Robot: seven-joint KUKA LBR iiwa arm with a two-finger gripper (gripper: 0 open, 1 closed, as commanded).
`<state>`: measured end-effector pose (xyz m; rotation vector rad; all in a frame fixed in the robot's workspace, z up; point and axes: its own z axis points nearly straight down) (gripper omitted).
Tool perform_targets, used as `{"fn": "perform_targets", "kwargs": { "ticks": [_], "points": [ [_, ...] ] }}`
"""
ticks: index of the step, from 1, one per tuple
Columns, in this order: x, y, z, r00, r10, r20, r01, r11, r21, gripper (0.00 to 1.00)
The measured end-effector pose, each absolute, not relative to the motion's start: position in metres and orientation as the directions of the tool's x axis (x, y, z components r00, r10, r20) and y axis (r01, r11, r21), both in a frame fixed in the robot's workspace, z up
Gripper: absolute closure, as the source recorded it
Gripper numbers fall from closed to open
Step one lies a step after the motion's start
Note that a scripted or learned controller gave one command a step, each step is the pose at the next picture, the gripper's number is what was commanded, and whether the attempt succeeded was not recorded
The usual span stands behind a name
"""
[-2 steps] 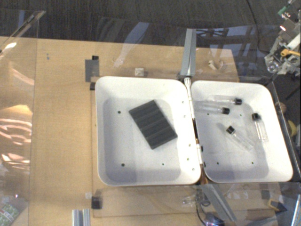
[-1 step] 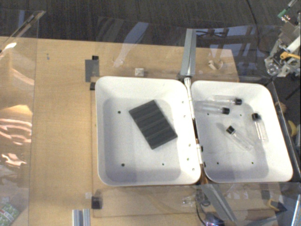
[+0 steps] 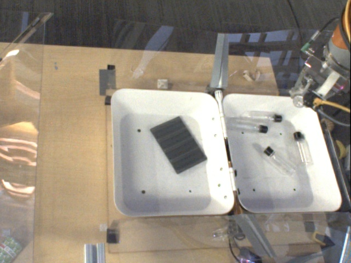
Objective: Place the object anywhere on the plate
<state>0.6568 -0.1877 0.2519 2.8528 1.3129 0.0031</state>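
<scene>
A dark grey ribbed plate (image 3: pixel 178 144) lies tilted in the middle of the left white bin (image 3: pixel 126 199). Several clear vials with black caps lie in the right bin (image 3: pixel 323 201): one (image 3: pixel 260 115) near its far wall, one (image 3: pixel 248 127) just below that, one (image 3: pixel 278 160) in the middle, and one (image 3: pixel 303 148) toward the right. My gripper (image 3: pixel 308 90) hangs at the upper right, above the far right corner of the right bin and apart from the vials. Nothing shows in it.
A grey metal post (image 3: pixel 220 62) stands behind the seam between the two bins. Small black brackets (image 3: pixel 109 81) sit at the left bin's far left corner. Cables (image 3: pixel 334 106) run along the right bin's right side.
</scene>
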Motion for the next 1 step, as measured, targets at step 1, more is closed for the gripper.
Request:
{"fn": "perform_targets", "kwargs": {
  "ticks": [1],
  "points": [
    [0.6639,-0.1899,0.289,0.755,0.656,0.001,0.656,-0.755,0.001,1.0]
  ]
}}
